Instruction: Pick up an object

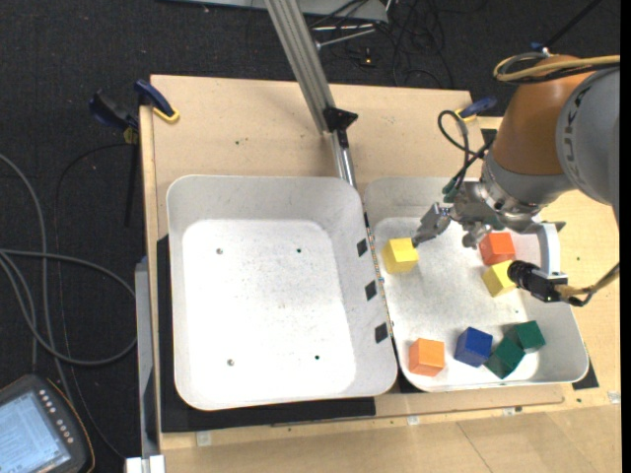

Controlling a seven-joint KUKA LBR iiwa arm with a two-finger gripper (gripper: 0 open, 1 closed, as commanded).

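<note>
1. My gripper [455, 227] hangs over the right bin [562, 368], and its fingers are spread apart with nothing between them.
2. A yellow block [400, 254] sits just left of one finger.
3. An orange block [496, 246] and another yellow one [499, 278] lie near my wrist.
4. An orange [426, 356], a blue [473, 346] and two green blocks [518, 348] sit along the bin's near side.

Matt surfaces, smooth plastic

The worktop [256, 131] is seen as pale, matt wood board; the white bins [187, 264] are speckled, smooth plastic.
</note>
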